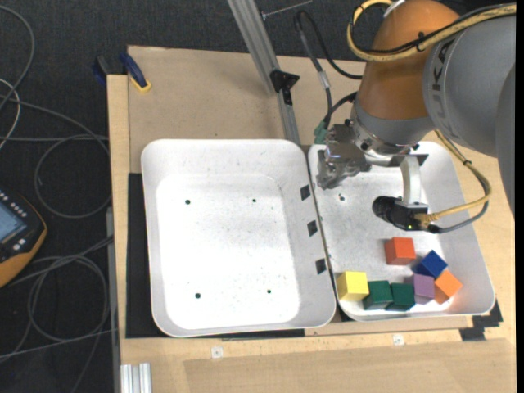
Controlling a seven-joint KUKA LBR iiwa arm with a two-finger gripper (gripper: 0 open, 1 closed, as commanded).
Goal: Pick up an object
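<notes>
Two white bins sit side by side on the table [205,72]. Starting at the left, the left bin [164,219] shows a bare speckled floor with a few dark dots. Its right wall touches the right bin [468,244] along a seam marked with small black tabs.

Moving right, my end effector [334,170] hangs over the upper left part of the right bin, close to that seam, below the orange band of my arm [405,51]. Whether it is released or clenched I cannot tell from this slant; nothing is visible in its grip.

Further right and toward the near edge, the candidate objects lie clustered along the bin's lower wall: a yellow block [354,284], two green blocks [390,294] touching each other, a purple block [423,286], a blue block [431,264] and an orange block [447,284] packed tightly, with a red-orange block [400,250] just above the group. All rest on the bin floor, well apart from my end effector.

Assessment: no object is lifted, so the pick is not yet made. Remaining, in my judgement: travel to the cluster, descend, close, lift. The red-orange block stands freest; the packed ones leave little finger room
</notes>
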